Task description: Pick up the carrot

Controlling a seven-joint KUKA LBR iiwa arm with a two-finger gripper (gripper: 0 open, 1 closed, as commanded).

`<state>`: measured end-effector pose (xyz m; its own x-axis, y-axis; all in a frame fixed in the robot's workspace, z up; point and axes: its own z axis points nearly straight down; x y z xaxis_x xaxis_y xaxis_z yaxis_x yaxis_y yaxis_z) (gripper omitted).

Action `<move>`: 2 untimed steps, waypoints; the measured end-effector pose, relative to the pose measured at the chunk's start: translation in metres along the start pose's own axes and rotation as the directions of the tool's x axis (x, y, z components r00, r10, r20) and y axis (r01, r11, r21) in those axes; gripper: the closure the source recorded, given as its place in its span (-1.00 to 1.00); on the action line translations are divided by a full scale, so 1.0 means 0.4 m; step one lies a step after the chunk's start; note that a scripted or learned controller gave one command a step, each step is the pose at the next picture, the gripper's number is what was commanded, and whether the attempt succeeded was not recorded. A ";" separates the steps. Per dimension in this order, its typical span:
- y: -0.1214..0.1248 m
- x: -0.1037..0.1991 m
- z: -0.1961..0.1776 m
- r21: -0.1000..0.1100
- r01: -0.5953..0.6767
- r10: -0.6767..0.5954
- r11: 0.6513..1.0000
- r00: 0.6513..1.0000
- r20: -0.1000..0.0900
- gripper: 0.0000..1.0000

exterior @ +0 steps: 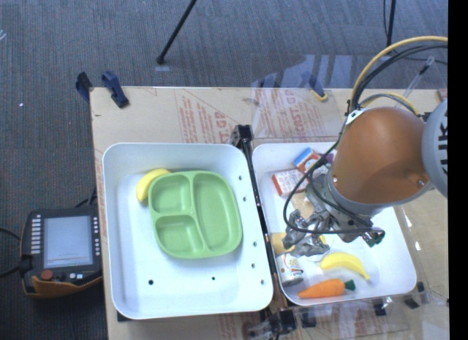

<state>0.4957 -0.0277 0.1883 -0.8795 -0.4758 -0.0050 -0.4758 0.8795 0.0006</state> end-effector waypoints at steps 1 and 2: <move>0.059 -0.016 -0.060 -0.001 -0.011 0.011 1.000 1.000 -0.001 1.00; 0.058 -0.015 -0.057 -0.001 -0.010 0.010 1.000 1.000 -0.003 -1.00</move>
<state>0.4898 -0.0043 0.2111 -0.8845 -0.4666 -0.0017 -0.4666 0.8845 0.0018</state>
